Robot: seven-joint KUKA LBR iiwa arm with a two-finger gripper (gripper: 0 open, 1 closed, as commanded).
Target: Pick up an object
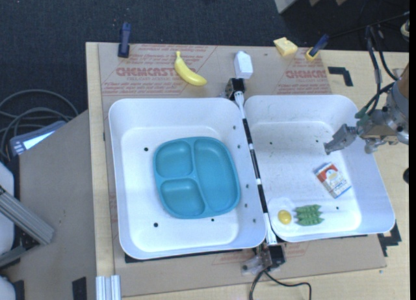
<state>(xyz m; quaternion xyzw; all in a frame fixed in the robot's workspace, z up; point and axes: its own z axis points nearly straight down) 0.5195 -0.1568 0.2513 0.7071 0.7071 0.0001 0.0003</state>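
The right bin (305, 116) holds a small red, white and blue packet (333, 179), a green pod-like piece (309, 215) and a small yellow ball (284, 216) near its front wall. My gripper (352, 146) hangs over the bin's right side, just above and to the right of the packet. Its fingers stand apart with nothing between them. One grey finger (338, 140) points down-left toward the bin floor. A blue divided plate (195, 176) lies in the left bin (130, 129).
Behind the bins, a yellow banana (188, 71), a white block (244, 64) and a yellow chunk (285, 47) lie on the bench. Blue clips (124, 38) stand at the back edge. Cables (377, 64) hang by the arm at right.
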